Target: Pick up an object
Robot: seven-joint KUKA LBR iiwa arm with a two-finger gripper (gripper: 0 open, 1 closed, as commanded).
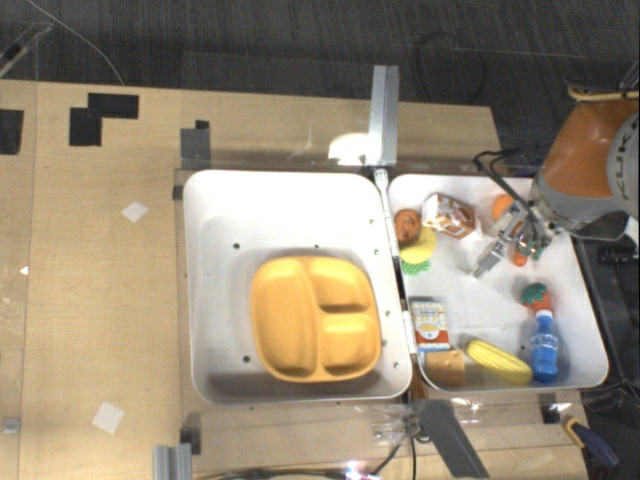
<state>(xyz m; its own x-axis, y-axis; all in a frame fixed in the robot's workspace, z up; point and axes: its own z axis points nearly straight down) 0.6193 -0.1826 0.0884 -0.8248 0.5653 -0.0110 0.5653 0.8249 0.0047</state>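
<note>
the gripper (497,253) hangs low in the right bin (590,368), toward its far side, and its metal fingers look a little apart with nothing visible between them, though they are small and partly blurred, so i judge it open and not holding anything. the main risk from here is that it closes on bare bin floor: the spot under the fingertips looks like white floor, with the nearest objects sitting just beside rather than under them. the small orange and red piece (519,252) lies right against the wrist side of the fingers and could be nudged or pinned rather than grasped. the orange ball (501,208) near the far wall is round and would likely roll off a poor pinch. the crinkled snack packet (452,216) to the left looks soft and glossy, so the fingers could slip on it. the likeliest target is hard to tell; the things lie scattered, with a brown round item (406,226) and a yellow-green toy (417,253) by the dividing wall, a strawberry (535,295), a blue bottle (544,346), a corn cob (498,360) and a small carton (429,325) nearer the front edge. the left bin (215,218) holds a yellow divided tray (312,316), well apart from the arm.
</note>
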